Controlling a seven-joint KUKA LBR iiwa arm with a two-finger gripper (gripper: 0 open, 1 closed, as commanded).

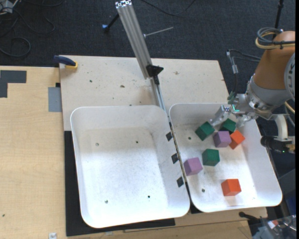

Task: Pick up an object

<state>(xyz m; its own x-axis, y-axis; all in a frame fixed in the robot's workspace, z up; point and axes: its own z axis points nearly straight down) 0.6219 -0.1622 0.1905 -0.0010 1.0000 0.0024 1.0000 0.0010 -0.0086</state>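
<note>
Gripper: hovering in the right bin, its fingers too blurred to be telling apart.
Blocks: green block sitting tilted just left; another green block lying partly hidden beneath.

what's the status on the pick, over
Gripper low in right white bin, among cubes. Green cube beside it, not seen held. Purple cube, orange cube crowd close.

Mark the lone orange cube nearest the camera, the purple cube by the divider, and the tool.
orange cube [231, 186], camera view, top face.
purple cube [192, 166], camera view, top face.
tool [224, 117], camera view, between its fingertips.
</note>
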